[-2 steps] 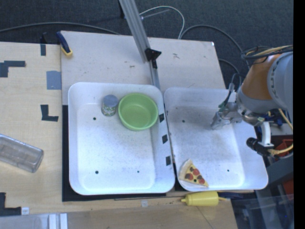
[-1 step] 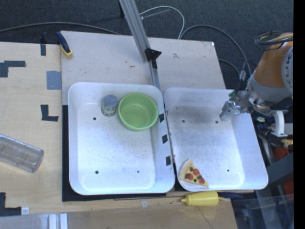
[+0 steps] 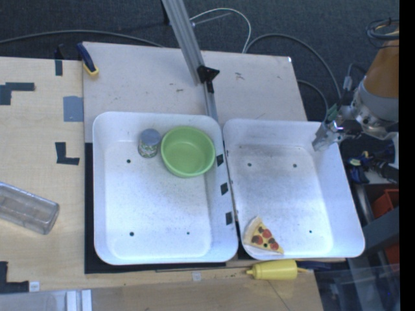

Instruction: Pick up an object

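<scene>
**A:** Start with the big things. What do you have in front of you?

**B:** You have two shallow white bins side by side: the left bin [image 3: 110, 193] and the right bin [image 3: 337, 206]. Your arm [image 3: 382, 83] comes in from the right, grey with its orange band, and sits over the right bin's upper right corner.

**A:** And the gripper?

**B:** Your gripper [image 3: 322, 138] hangs just at the right bin's upper right rim. You cannot tell from this angle how far the claw is open, and nothing shows in its grasp.

**A:** What could you pick up?

**B:** In the left bin, a green bowl [image 3: 187, 151] stands upright near the top edge, with a small grey-topped can [image 3: 149, 142] touching or just beside it on its left. In the right bin, a toy pizza slice [image 3: 262, 236] lies flat at the lower left corner, well apart from your gripper.

**A:** Anything outside the bins?

**B:** A yellow bottle [image 3: 275, 270] lies on its side just below the right bin.
</scene>
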`<state>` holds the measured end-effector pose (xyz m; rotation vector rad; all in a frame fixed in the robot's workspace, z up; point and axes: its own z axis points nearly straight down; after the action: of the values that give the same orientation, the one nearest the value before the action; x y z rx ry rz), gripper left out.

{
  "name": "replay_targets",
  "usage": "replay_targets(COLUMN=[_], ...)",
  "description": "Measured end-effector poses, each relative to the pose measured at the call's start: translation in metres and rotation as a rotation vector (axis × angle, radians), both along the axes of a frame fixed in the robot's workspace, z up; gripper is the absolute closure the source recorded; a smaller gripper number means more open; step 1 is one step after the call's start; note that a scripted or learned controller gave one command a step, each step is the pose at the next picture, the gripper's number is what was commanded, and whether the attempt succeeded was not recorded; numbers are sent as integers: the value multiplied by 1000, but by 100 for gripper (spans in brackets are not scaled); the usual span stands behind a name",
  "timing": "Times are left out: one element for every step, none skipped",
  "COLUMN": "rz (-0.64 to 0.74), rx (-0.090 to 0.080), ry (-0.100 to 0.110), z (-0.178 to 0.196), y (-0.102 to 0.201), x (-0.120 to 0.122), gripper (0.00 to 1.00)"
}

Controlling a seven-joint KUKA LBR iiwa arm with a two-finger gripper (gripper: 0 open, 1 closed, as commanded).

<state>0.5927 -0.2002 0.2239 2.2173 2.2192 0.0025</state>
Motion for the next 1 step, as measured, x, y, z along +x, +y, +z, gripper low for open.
replay_targets(rz=[1], rx=[1], ry=[2], z=[31], y=[0], x=[1], gripper=[100])
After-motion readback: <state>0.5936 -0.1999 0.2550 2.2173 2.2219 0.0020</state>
